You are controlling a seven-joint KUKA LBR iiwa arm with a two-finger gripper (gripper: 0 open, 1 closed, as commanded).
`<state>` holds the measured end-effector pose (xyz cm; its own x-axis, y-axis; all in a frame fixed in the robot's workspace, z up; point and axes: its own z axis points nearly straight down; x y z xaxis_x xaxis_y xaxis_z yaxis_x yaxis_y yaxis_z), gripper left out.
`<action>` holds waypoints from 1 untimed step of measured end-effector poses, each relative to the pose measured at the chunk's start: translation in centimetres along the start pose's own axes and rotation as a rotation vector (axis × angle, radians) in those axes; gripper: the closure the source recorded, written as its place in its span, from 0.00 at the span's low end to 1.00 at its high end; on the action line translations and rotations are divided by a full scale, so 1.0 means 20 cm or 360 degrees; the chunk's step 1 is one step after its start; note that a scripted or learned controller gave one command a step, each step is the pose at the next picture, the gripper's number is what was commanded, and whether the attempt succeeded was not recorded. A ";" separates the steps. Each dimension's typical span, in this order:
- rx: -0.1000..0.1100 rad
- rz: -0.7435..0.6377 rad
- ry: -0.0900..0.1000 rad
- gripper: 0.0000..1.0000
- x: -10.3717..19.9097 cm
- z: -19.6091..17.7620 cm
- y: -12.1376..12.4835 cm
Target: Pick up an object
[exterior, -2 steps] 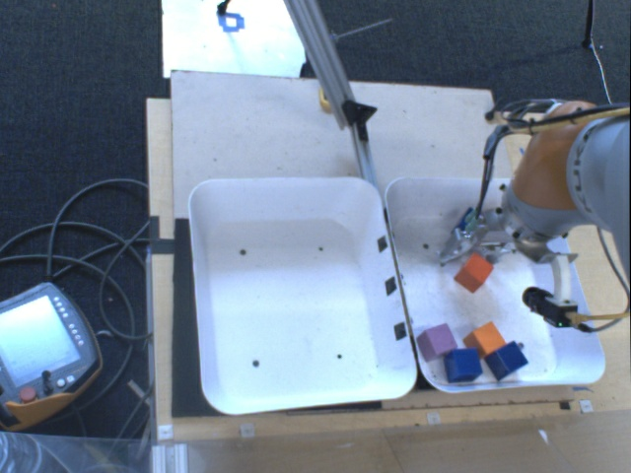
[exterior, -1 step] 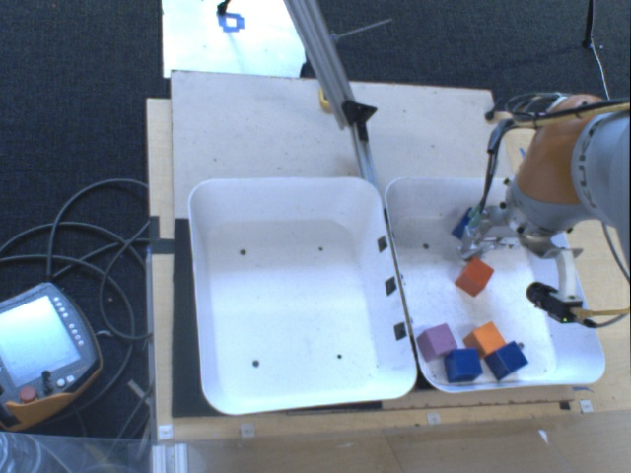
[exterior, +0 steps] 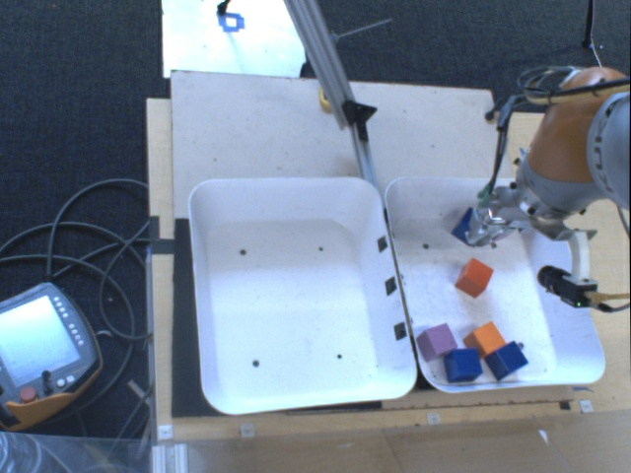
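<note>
Blue, a small block (exterior: 462, 227) sits at the far side of the right bin (exterior: 592, 348), pressed against the tip of the claw (exterior: 481, 231), though whether the claw is open, closed or gripping it I cannot tell. Nearer in the same bin lies an orange block (exterior: 474, 277) on its own, and along the near wall cluster a purple block (exterior: 436, 342), a second orange block (exterior: 485, 337) and two more blue blocks (exterior: 462, 365) (exterior: 506, 360). Left of it stands the other white bin (exterior: 212, 294), with a grey pendant (exterior: 39, 348) and black cables (exterior: 84, 239) on the floor beyond.
</note>
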<state>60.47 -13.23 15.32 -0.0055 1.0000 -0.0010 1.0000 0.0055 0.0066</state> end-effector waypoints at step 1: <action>-0.0003 0.0002 -0.0002 1.00 -0.05 -0.28 0.03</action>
<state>61.02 -14.25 20.97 -0.0043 1.0000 -0.0024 1.0000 0.0043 0.0087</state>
